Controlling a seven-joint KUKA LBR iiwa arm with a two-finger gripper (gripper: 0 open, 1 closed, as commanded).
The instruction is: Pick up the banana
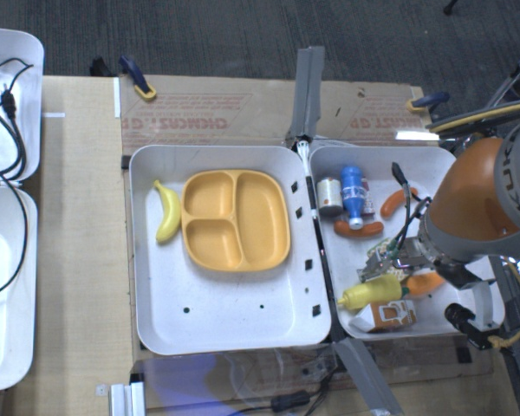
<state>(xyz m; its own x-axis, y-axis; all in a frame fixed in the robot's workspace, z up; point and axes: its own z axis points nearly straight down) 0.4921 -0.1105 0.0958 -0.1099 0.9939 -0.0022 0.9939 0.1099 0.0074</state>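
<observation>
we see the banana [166, 212] lying in the left bin [230, 323], on the white floor close to the bin's left wall. it curves with its stem end toward the top and sits just beside the left edge of a yellow divided plate [237, 219], near it but, as far as we can tell, not resting on it. the plate has three compartments and takes up the upper middle of that bin.

the arm [477, 202] reaches in from the right and hangs over the right bin [355, 329], well apart from the banana, with the divider between the two bins lying between them. the tool [388, 260] is low over the clutter in that bin, amid wires and small parts, and we cannot tell whether it is open or closed, or whether anything sits in it.

in the right bin we make out a small silver can [329, 196] next to a blue bottle [354, 194] near the top, a red sausage-shaped item [358, 228] below them, and another orange-red one [393, 202] to their right. lower down a yellow squeeze bottle [370, 294] lies tilted, with a brown packet [391, 315] just beneath it and an orange piece [426, 282] near the tool.

both bins rest on the desk [87, 232], and two blue-and-yellow clamps [136, 77] sit at its far edge.
</observation>
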